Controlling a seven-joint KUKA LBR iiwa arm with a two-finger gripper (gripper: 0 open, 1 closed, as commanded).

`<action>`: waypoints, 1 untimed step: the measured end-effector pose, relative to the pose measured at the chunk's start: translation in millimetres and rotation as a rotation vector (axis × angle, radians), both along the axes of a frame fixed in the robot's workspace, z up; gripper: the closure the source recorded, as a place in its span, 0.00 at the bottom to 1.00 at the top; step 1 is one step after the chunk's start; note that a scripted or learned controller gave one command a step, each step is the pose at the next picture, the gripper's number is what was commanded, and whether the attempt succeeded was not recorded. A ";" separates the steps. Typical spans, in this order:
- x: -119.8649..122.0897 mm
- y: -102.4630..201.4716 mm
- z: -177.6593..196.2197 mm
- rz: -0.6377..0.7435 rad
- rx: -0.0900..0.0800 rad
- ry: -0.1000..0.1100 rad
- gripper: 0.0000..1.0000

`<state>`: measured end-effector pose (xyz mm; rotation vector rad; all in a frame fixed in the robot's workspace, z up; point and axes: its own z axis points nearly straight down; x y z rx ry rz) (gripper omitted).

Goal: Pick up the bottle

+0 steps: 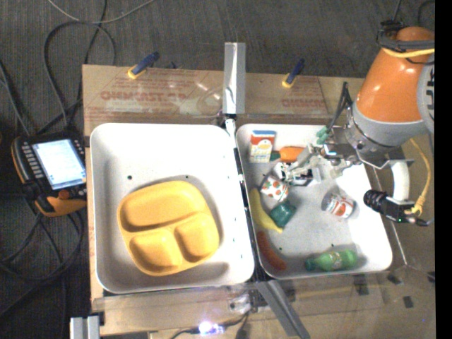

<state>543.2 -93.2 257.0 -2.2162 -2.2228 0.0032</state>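
**Arm over the right bin, bottle lying at the front**

The gripper (300, 169) hangs low over the middle of the right bin (374, 256), just above a small white cup with red spots (272, 187); whether it is released or clenched cannot be told. The green bottle (332, 260) lies on its side near the bin's front wall, well apart from the gripper. Close by lie a dark green cup (282, 212), a banana (263, 216), a can (338, 205) and a juice carton (262, 145). The left bin (106, 161) holds a yellow divided tray (169, 224)
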 end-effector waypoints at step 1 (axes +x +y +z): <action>-61.0 30.2 -74.7 -0.076 0.000 0.003 0.00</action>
